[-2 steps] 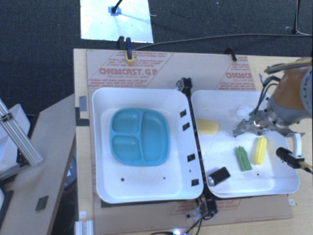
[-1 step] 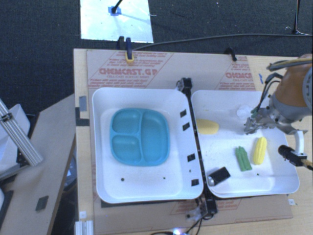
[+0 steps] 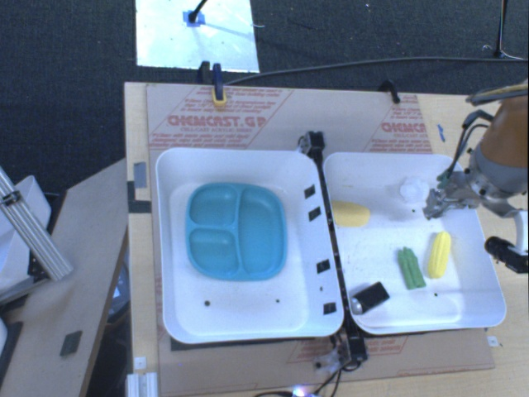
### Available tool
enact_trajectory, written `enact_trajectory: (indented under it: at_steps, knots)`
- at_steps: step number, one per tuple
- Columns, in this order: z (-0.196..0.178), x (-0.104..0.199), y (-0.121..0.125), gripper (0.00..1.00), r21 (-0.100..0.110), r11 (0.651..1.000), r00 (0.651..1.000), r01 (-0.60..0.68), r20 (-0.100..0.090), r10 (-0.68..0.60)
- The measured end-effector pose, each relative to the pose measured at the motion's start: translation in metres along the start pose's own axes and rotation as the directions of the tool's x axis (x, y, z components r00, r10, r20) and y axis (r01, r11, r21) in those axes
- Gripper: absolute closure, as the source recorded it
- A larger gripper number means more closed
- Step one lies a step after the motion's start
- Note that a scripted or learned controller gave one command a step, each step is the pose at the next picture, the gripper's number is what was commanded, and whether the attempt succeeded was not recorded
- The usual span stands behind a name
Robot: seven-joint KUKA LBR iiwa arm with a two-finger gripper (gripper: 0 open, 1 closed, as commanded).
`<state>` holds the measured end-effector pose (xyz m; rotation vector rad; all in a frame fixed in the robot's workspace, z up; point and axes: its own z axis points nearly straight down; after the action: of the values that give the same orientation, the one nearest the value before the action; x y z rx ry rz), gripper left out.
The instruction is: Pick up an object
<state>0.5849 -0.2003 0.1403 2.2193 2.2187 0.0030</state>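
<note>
Hovering over the right bin [image 3: 488, 300], the gripper [image 3: 436, 206], grip state unclear, nears a bumpy yellow corn cob [image 3: 440, 254].

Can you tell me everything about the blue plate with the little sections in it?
The light blue plastic divided plate is a rounded square with three sunken sections: a tall one on the camera view's right and two smaller ones stacked on its left. It looks smooth and slightly shiny, with nothing in it. It lies flat on the floor of the left shallow white bin, near the middle, touching nothing else.
</note>
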Motion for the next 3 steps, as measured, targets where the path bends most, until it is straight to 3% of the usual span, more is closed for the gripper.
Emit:
enact_trajectory:
  at_steps: [2, 3]
  knots:
    - [-0.114, 0.005, 0.005, 1.0, -0.002, 1.0, 1.0, 0.006, 0.001, -0.006]
    - [-0.117, 0.051, -0.011, 1.0, 0.003, 1.0, 1.0, 0.007, -0.001, -0.007]
